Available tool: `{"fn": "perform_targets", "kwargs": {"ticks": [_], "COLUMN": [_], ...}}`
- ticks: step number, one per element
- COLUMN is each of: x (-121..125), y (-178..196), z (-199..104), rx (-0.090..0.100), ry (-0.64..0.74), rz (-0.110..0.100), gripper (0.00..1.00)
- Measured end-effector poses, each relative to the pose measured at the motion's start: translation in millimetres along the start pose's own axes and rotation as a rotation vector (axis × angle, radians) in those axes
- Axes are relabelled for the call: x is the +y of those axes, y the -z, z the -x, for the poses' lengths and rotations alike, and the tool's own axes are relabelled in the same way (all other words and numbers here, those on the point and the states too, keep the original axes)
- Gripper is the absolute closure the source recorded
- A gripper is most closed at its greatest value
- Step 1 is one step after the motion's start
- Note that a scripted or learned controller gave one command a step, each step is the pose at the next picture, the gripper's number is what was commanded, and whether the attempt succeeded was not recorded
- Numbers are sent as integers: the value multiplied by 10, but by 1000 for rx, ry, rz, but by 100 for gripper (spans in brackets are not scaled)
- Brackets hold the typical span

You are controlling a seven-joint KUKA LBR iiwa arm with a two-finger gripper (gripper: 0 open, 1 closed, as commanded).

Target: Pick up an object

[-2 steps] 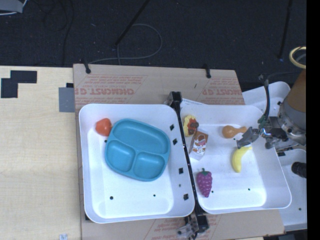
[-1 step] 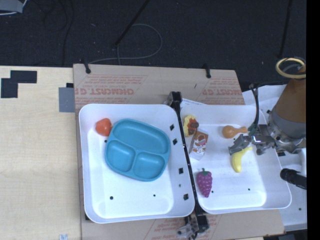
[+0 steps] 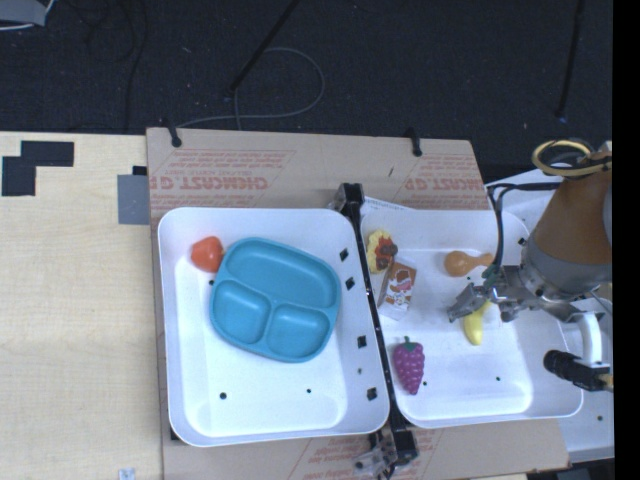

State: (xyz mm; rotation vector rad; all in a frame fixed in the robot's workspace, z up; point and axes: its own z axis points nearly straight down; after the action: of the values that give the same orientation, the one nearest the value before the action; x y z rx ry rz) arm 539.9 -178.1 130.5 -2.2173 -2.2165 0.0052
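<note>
My gripper [image 3: 480,306] hangs low over the right bin [image 3: 500,398], reaching in from the right. It is open, with its grey fingers spread just above the upper end of a small yellow banana [image 3: 474,330]. Nothing sits between the fingers. An orange pear-shaped toy [image 3: 463,262] lies a little behind the gripper. Further left in the same bin are a small red and white carton [image 3: 399,289], a yellow and brown toy [image 3: 380,250] and a purple bunch of grapes [image 3: 408,364].
The left bin [image 3: 190,388] holds a blue divided plate [image 3: 273,298] and a red-orange tomato [image 3: 207,254] at its back left corner. A black divider [image 3: 362,298] separates the bins. A black cable [image 3: 505,230] runs along the right bin's far side.
</note>
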Motion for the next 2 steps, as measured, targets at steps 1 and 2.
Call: {"fn": "perform_targets", "kwargs": {"ticks": [1,2], "x": [3,0], "y": [-445,-326], "z": [-10,4], "rx": [-1,-1], "ry": [-1,-5], "rz": [4,4], "gripper": [0,100]}}
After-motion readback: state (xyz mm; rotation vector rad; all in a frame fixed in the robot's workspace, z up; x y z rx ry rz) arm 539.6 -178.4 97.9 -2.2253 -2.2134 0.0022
